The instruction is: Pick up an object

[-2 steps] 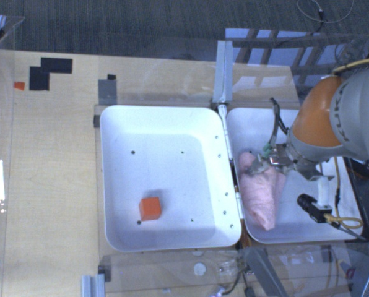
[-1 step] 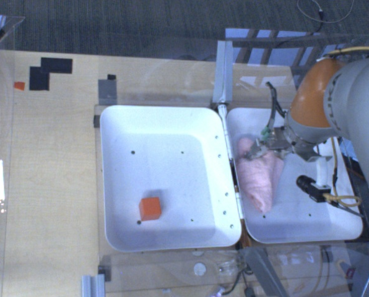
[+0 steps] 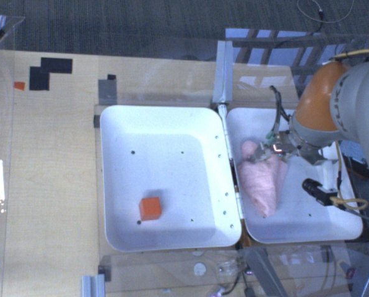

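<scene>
The arm (image 3: 342, 107) hides the end effector's (image 3: 276, 146) fingertips over the pink object (image 3: 260, 181).

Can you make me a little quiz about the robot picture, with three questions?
1. True or false: the orange block lies in the right bin.
2. Which thing is the gripper right above? A) the orange block B) the pink cloth C) bare bench
3. Fill in: the orange block sits in the ____ bin.

Key: 1 false, it lies in the left bin. 2 B. 3 left.
</scene>
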You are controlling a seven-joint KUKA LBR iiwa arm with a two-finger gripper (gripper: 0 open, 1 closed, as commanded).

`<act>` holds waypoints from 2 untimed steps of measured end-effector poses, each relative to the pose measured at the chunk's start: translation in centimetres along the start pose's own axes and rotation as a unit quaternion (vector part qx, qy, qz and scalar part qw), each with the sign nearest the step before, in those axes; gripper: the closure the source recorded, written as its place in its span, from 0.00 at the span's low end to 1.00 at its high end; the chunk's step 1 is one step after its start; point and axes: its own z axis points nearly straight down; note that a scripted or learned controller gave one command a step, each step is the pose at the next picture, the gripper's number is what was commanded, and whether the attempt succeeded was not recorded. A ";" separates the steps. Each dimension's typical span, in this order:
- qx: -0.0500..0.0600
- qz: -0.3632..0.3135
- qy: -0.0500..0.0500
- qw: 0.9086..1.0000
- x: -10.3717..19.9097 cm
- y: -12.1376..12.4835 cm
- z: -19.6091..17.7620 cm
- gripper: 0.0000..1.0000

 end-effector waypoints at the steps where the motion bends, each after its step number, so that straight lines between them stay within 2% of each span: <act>1: 0.000 -0.009 -0.002 1.000 -4.6 -5.9 -0.1 0.00; 2: -0.001 -0.024 0.000 1.000 1.7 -1.9 -0.1 0.00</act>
